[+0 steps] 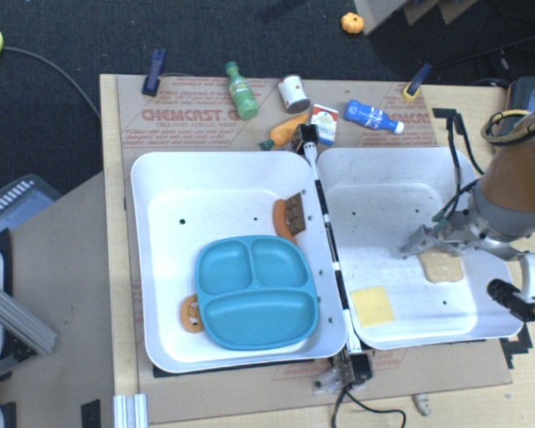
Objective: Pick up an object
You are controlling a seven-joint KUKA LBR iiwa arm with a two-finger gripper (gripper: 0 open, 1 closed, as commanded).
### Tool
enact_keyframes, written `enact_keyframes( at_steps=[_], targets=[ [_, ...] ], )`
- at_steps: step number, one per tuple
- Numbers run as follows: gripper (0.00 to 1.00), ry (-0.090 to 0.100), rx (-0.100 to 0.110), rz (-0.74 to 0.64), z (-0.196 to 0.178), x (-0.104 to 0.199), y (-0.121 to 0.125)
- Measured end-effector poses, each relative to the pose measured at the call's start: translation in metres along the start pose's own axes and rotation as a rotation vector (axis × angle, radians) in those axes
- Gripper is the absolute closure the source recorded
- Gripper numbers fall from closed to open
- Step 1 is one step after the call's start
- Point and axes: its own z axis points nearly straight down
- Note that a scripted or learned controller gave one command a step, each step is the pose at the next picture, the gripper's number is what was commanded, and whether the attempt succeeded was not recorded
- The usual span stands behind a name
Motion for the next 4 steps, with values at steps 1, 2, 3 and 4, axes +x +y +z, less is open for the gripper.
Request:
enact_keyframes(
  at_steps=[1,2,3,4],
  targets=[
    [0.0,0.008,0.003,-0.004,-0.009,-0.029,0.06],
    [0.0,0.0,-0.001,-0.001,0.0,0.012,0.062],
    [0.0,0.0,0.002,0.0,-0.041,0.008,0.057],
    [0.0,0.003,0.007,0.0,-0.03,0.018,0.049]
  ],
)
